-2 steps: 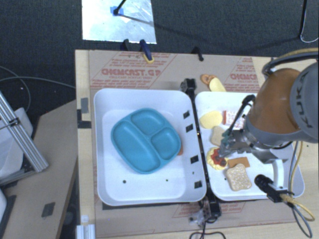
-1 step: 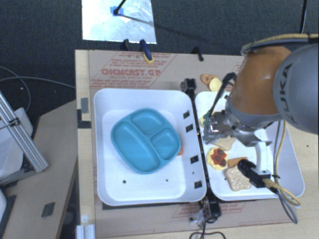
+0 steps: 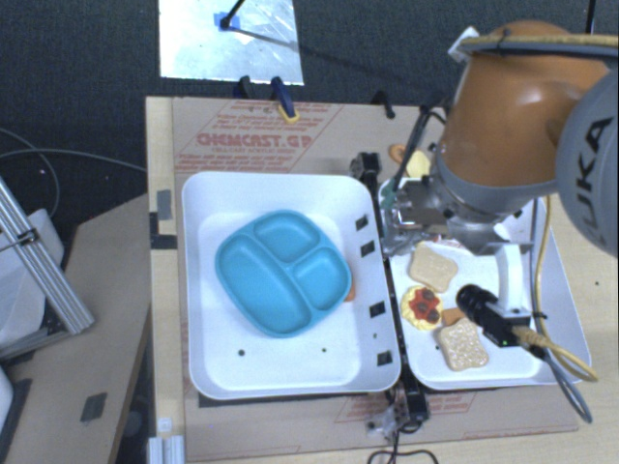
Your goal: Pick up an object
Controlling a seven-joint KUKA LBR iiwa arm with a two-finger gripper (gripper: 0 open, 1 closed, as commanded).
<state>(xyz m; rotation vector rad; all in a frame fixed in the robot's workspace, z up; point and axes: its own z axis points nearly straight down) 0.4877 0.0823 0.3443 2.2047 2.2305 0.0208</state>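
I see nothing lifted yet. The arm (image 3: 513, 114) hangs over the right bin (image 3: 566, 341), and I cannot tell how it is set for grasping. Bread slices (image 3: 432, 267) and a pizza toy (image 3: 423, 304) lie inside that bin, awaiting pickup.

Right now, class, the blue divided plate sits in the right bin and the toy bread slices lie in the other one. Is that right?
Not quite. The camera view shows the blue divided plate in the left bin; the toy bread slices lie in the other one, the right bin.

Red "CHEMCAST GP" on the brown board (image 3: 253, 135); "UKA" on the arm (image 3: 590, 172).
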